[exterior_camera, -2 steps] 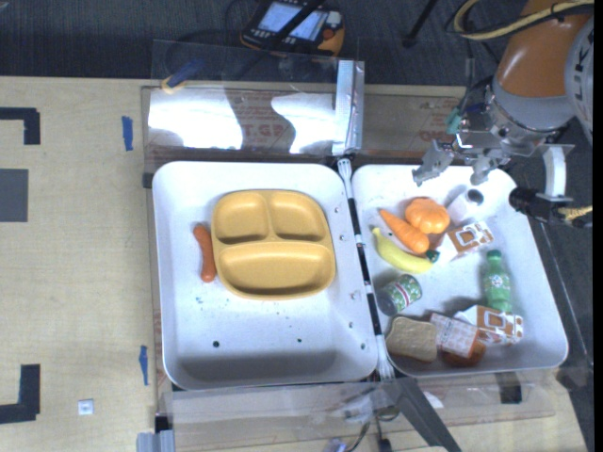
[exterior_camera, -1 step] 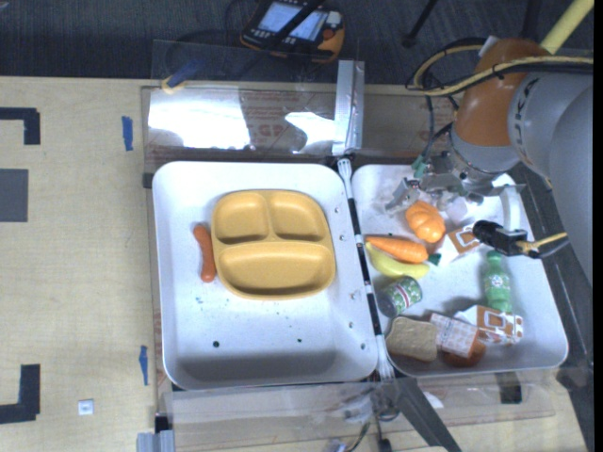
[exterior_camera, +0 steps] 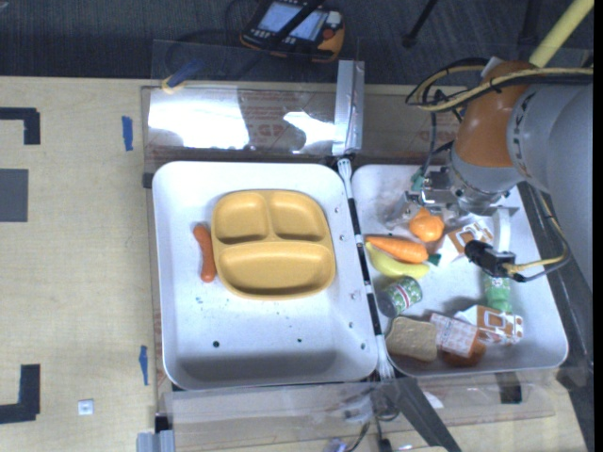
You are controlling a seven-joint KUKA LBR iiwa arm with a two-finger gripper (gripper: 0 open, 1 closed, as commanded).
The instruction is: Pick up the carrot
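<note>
The carrot (exterior_camera: 397, 249) lies in the right bin (exterior_camera: 542, 342) near its left wall, pointing left, resting against a yellow banana (exterior_camera: 397, 265) just in front of it. My gripper (exterior_camera: 431, 205) hangs over the back of the right bin, right above a small round orange fruit (exterior_camera: 428, 226) that sits at the carrot's thick end. The gripper is behind and to the right of the carrot, and nothing is seen held in it.
Also in the right bin are a green can (exterior_camera: 405, 295), a slice of bread (exterior_camera: 413, 339), an orange-and-white carton (exterior_camera: 477, 331) and a green bottle (exterior_camera: 497, 291). The left bin (exterior_camera: 179, 328) holds a yellow divided plate (exterior_camera: 273, 243) and a red-orange sausage (exterior_camera: 204, 252).
</note>
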